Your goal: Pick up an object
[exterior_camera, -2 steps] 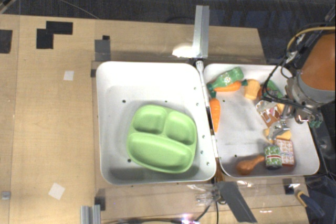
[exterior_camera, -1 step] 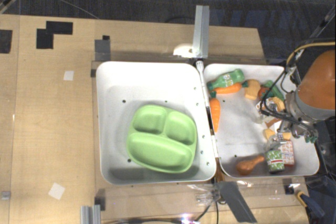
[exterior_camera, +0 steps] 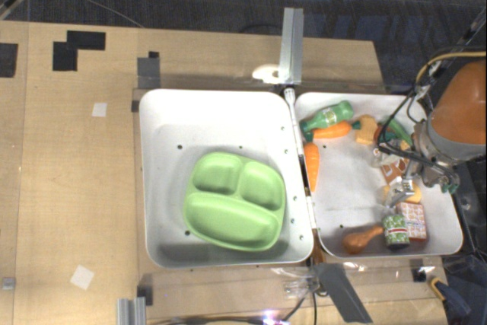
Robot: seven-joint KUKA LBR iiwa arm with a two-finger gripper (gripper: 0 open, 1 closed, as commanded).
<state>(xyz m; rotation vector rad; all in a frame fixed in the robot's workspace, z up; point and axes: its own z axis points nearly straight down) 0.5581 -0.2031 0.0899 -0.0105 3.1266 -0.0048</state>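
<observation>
My gripper hangs low over the right side of the right bin, under the grey wrist and its orange band. Just below it lie a small patterned carton and a green-labelled can. A brown drumstick rests at the bin's front edge. At the back of the bin lie a green bottle and an orange carrot. A second carrot lies along the left wall. A yellowish piece and some small packets sit partly hidden under the wrist.
The left bin holds a green divided plate. A metal post stands behind the divider between the bins. Cables trail from the arm over the right bin's back corner. Wooden bench top stretches to the left.
</observation>
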